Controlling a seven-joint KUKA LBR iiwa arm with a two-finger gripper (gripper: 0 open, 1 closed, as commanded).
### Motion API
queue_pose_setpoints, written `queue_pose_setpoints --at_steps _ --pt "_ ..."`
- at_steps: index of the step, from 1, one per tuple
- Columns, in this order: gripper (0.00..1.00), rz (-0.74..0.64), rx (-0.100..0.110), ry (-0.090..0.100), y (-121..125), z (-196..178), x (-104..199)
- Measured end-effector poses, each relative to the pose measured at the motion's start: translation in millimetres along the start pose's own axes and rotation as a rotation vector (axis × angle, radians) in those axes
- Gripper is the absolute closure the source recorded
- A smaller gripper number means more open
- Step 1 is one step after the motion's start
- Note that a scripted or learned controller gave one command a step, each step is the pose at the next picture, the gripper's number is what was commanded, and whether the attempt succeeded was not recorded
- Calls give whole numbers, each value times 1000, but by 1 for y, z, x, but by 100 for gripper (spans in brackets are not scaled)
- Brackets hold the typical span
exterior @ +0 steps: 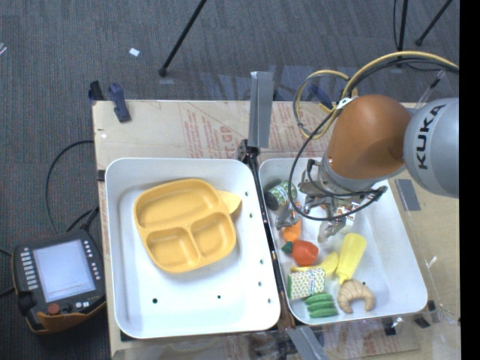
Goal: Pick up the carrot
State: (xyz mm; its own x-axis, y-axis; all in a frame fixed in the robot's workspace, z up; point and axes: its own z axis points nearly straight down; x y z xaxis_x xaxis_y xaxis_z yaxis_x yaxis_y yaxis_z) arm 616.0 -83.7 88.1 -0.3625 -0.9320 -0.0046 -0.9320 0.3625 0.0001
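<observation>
The carrot (291, 232) is a small orange piece near the left wall of the right bin (397, 238). It lies just above a red tomato-like toy (304, 252). My gripper (307, 224) hangs low over this spot, under the orange wrist band. Its fingers stand apart, so it is open: one finger (286, 218) is right above the carrot, the other (328, 230) to the right. I see nothing held between them. The arm's body hides the bin's middle and back.
The right bin also holds a green can (279, 195), a yellow bottle (351, 255), a yellow-white box (306, 282), green pea pods (320, 304) and a croissant (355, 295). A yellow divided plate (187, 223) lies in the left bin (120, 276).
</observation>
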Motion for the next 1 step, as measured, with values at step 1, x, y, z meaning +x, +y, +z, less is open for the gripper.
queue_pose_setpoints --at_steps 1 --pt "0 -12 -3 1 35 1 20"
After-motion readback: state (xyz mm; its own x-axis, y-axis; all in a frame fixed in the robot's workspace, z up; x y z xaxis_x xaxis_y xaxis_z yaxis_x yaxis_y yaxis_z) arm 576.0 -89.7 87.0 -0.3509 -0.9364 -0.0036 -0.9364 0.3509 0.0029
